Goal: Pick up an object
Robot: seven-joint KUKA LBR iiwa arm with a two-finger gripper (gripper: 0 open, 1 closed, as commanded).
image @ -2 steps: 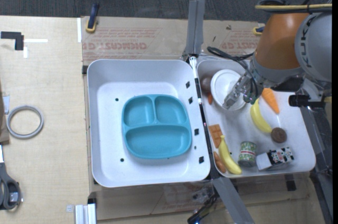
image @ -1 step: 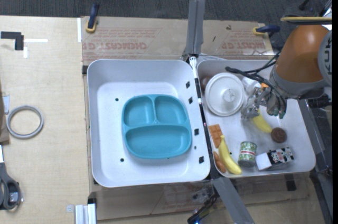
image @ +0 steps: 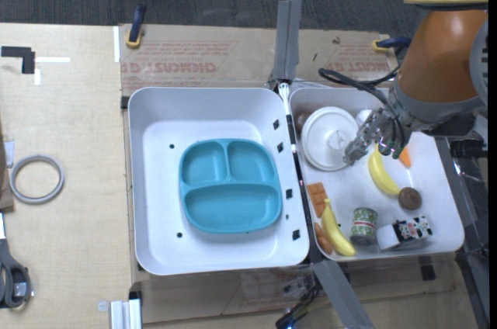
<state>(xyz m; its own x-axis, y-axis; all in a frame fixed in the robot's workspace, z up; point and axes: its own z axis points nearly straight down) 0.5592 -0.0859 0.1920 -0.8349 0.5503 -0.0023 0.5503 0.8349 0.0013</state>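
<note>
Poised over the right bin, near its far edge: the gripper, fingers parted and gripping nothing, tips hanging between a white bowl and a banana. Nearest candidate, by the look of it, the banana, just beside and toward the near edge, long axis slanting from far-left to near-right. Touching the bowl's right rim, or merely above it, impossible to say. Crowded along the bin's near edge: a second banana, a small tin, a cow-patterned carton. Resting in the left bin: a blue divided plate.
</note>
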